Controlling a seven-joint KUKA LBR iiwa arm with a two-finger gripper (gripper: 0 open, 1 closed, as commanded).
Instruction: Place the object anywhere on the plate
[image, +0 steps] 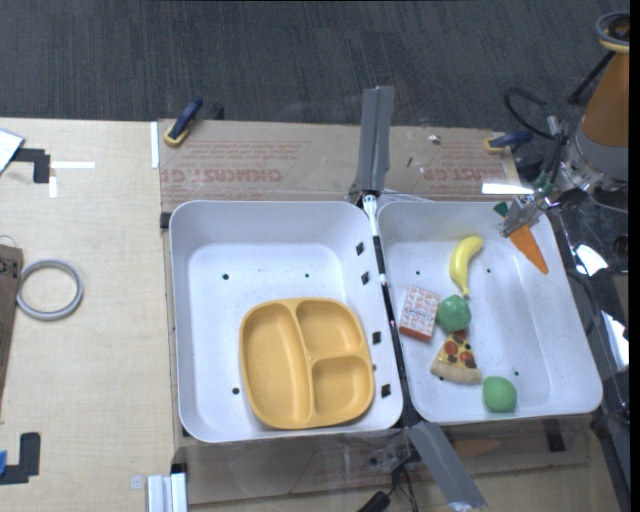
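Across the tabletop (90, 400) sit two shallow white bins side by side. One yellow plate (305, 362) lies in the left bin (200, 240), toward its near edge; it has three compartments, one long one on its left and two smaller ones on its right, and all three hold nothing.

Six toy foods are in the right bin (560, 350). One banana (463, 262) lies near the middle, curving up and to the right. One red-and-white cracker-like block (419, 312) lies just left of a dark green rounded piece (453, 313), the two touching or nearly so. Just below them lies one pizza slice (457, 359), and near the bin's front corner one light green ball (499, 394). One orange carrot (531, 248) is at the far right corner of that bin, its point aimed down and to the right.

At the carrot's upper end is the gripper (527, 212), on the arm that comes in from the upper right. It appears to pinch the carrot's green top, so the carrot seems gripped, though the contact is small and hard to read.

Elsewhere on the tabletop are one roll of tape (47, 289) at the left and two blue clamps, one (184, 121) behind the left bin and one (506, 141) behind the right bin.
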